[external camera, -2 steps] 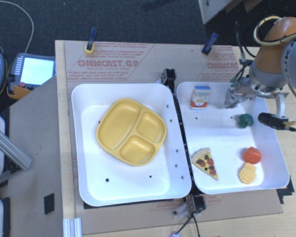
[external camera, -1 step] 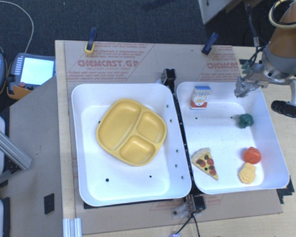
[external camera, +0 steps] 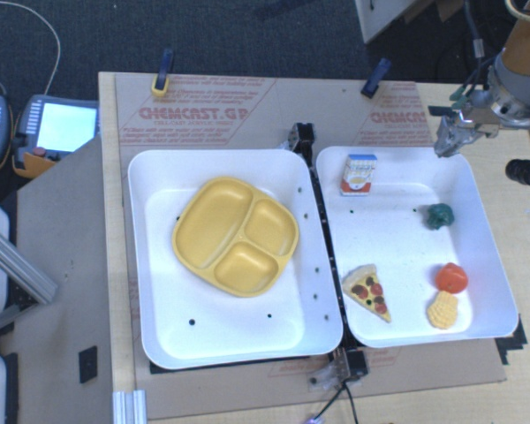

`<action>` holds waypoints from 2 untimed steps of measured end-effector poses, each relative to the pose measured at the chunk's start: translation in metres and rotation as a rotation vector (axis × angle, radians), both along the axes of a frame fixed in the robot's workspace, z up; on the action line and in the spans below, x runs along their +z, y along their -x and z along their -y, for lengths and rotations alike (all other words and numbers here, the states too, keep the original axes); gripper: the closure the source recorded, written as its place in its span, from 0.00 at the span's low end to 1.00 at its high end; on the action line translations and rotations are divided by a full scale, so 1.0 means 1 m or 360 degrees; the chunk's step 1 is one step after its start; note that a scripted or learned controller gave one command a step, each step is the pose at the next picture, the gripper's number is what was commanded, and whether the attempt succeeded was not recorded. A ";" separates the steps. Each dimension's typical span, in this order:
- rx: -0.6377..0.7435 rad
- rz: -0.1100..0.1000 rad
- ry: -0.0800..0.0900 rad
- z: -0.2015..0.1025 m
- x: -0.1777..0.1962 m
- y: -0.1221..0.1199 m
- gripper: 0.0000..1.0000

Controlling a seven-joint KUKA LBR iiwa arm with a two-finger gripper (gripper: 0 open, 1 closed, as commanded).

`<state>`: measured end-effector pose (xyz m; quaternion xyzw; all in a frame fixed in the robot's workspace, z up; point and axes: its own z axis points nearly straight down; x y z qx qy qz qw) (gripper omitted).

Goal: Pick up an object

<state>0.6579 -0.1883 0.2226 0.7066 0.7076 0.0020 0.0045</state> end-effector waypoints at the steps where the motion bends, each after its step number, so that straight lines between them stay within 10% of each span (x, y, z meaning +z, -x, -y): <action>1: 0.0000 -0.0005 -0.0002 0.000 0.021 -0.001 1.00; 2: 0.0005 -0.0018 -0.0009 -0.046 0.021 0.011 1.00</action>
